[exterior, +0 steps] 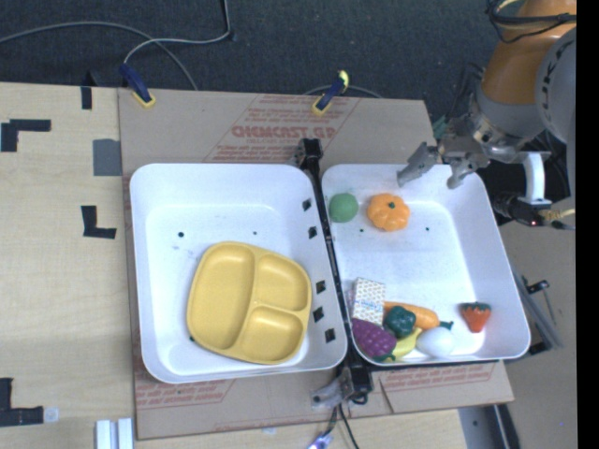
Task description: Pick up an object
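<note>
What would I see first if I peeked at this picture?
Probably the big yellow divided tray lying in the left bin. Next, the small orange pumpkin beside a green ball at the far end of the right bin, and a colourful pile of toy food at its near end. The gripper hangs open over the right bin's far edge.

Even, diffuse overhead light filled the scene, bright on the two white bins [150,251] left of the gripper [432,166]. Shadows were soft and short. Focus held throughout, with slight graininess and no strong glare.
</note>
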{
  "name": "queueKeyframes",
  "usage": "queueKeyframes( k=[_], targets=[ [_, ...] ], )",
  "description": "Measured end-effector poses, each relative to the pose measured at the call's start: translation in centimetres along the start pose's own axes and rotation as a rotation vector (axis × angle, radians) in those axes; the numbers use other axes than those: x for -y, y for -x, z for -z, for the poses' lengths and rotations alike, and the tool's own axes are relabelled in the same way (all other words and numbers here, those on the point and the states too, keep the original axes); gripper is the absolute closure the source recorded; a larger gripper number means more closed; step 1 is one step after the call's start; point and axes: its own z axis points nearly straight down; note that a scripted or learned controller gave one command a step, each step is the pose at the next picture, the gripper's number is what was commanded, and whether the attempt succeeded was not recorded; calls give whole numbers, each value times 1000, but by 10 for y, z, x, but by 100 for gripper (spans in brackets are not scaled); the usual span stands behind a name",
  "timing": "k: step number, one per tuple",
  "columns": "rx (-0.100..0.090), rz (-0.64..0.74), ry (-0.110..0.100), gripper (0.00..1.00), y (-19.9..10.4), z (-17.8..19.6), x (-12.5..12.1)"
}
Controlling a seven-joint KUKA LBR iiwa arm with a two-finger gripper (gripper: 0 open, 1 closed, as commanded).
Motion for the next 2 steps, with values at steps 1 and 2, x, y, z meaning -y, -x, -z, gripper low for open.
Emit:
queueKeyframes(
  k=[1, 2],
  targets=[
    [1, 1, 4, 0, -20, -136, -19],
    [2, 2, 2, 100, -20, -127, -19]
  ],
)
